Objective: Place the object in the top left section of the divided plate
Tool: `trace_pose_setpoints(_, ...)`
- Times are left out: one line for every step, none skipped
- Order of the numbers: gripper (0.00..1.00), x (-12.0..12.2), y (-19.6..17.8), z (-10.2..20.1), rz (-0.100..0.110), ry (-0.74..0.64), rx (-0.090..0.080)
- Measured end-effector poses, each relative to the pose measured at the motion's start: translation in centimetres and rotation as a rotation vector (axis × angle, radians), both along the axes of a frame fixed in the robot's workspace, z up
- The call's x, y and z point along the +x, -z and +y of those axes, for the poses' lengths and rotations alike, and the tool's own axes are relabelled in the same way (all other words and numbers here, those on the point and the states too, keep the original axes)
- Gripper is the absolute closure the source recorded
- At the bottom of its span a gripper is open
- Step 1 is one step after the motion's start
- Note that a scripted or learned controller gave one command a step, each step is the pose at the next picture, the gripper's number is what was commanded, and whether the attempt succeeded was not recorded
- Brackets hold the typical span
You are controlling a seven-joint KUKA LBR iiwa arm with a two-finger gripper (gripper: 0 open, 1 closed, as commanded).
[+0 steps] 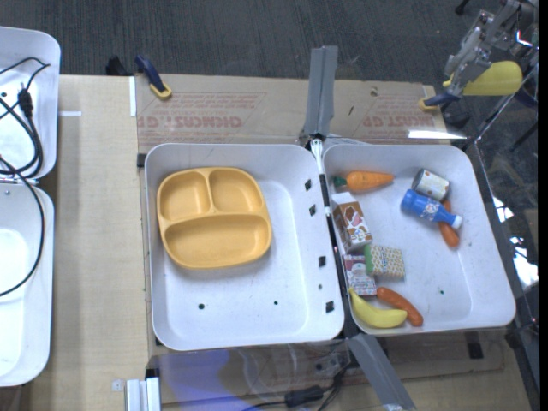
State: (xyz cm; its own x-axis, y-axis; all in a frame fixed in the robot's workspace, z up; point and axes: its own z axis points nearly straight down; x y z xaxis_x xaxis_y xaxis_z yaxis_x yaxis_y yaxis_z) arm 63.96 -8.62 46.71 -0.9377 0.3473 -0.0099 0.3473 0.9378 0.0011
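Gripping a yellow object (pixel 498 78), your gripper (pixel 467 68) hangs above the right bin's (pixel 479 311) far corner; the fingers clench it. The divided plate (pixel 214 217) sits well left of the fingers, in the left bin (pixel 248 315).

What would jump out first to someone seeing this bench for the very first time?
The round orange divided plate stands out most, lying alone in the upper left of the left white bin. Next comes the clutter in the right white bin: an orange toy carrot, a blue bottle and a yellow banana at its front edge.
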Motion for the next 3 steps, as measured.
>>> trace_pose_setpoints(1.0, 1.1, 2.6, -5.1, 0.008, -0.04, 0.001)
trace_pose_setpoints(1.0, 1.2, 1.7, -5.1, 0.004, -0.04, 0.0)
trace_pose_setpoints(1.0, 1.3, 0.8, -5.1, 0.001, -0.04, 0.0)
